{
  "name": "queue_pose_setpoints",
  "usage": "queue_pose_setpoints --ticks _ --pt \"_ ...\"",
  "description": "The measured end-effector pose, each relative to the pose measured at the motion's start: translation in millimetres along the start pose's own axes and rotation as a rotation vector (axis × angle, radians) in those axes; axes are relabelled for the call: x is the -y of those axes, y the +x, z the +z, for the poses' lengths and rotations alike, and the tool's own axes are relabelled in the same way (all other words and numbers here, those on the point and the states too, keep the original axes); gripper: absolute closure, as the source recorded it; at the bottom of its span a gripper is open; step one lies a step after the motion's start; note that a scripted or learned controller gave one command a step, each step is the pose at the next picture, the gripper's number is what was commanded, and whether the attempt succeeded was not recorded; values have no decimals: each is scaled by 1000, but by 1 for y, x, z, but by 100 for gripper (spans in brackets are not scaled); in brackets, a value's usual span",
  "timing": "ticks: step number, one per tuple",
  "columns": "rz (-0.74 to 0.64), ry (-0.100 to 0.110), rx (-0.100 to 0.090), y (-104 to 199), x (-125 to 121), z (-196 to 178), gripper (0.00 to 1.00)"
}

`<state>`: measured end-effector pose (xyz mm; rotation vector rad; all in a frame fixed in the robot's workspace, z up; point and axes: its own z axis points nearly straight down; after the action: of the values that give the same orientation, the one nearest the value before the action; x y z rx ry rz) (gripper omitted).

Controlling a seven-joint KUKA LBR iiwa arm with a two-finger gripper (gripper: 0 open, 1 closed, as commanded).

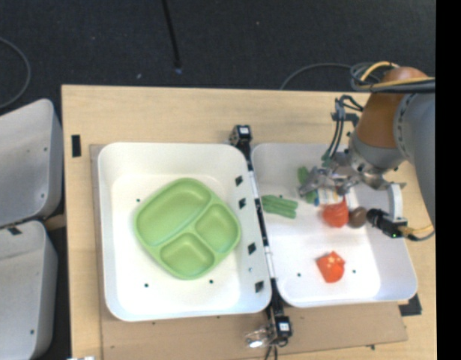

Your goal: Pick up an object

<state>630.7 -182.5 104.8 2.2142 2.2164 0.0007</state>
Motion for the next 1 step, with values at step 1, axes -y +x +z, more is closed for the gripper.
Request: queue_pose_setpoints --ticks 1 --pt "-1 -6 0 -2 -4 -3 0"
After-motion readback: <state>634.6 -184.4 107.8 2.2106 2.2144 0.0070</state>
